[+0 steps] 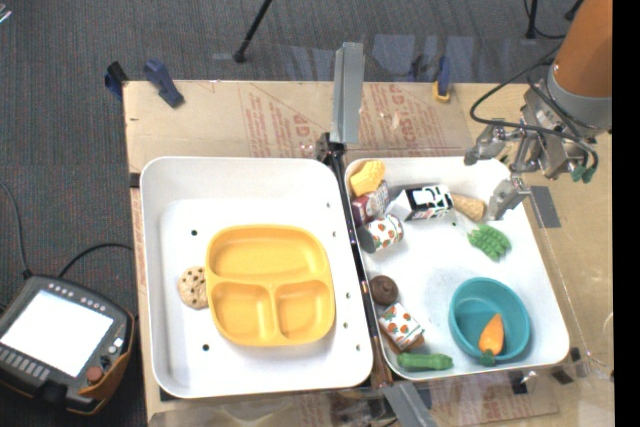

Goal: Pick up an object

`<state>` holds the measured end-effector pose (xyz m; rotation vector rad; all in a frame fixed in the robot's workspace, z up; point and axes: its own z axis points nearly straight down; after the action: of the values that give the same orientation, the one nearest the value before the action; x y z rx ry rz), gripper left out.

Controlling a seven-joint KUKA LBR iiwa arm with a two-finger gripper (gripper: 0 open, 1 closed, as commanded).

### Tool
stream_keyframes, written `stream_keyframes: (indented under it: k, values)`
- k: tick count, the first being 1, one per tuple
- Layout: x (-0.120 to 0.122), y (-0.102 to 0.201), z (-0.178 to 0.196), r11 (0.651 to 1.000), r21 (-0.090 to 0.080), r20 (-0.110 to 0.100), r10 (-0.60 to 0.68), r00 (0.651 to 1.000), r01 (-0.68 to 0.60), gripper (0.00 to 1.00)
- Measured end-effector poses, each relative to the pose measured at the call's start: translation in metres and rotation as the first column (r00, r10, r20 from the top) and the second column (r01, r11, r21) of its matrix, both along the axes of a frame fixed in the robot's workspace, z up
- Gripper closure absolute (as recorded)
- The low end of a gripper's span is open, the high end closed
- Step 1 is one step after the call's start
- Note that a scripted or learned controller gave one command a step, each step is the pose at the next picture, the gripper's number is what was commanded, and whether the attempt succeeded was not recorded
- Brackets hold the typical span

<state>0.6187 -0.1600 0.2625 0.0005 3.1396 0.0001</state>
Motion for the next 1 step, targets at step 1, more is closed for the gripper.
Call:
stream_keyframes:
  k: [1]
  values:
    - [0.0235, -0.0480, -0.1466, 0.998, -0.003, 0.013, 0.067, 0.998, -0.067, 0.00]
